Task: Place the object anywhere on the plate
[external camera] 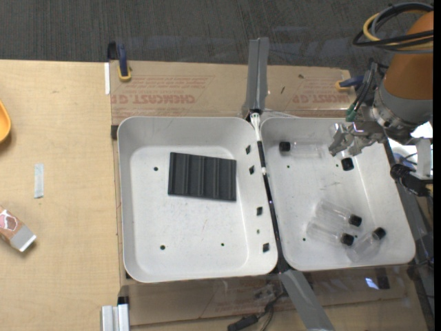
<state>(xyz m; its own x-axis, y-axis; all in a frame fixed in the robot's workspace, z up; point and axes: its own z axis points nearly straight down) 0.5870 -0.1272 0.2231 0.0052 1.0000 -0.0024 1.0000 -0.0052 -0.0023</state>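
Observation:
A dark grey ribbed plate (202,176) lies flat in the left bin (138,205), toward its back. Clear vials with black caps lie in the right bin (393,254): one (296,147) at the back left, and three at the front right (337,218) (346,239) (378,234). My gripper (348,145) hangs over the back right part of the right bin. Directly below its tip sits another black cap (346,163); I cannot tell whether the gripper touches it.
A grey divider bar (258,74) runs between the bins at the back. A brown cardboard sheet (179,92) lies behind the bins. On the wooden bench to the left are a small grey strip (38,181) and a wrapped packet (15,229). Cables (393,26) loop above the arm.

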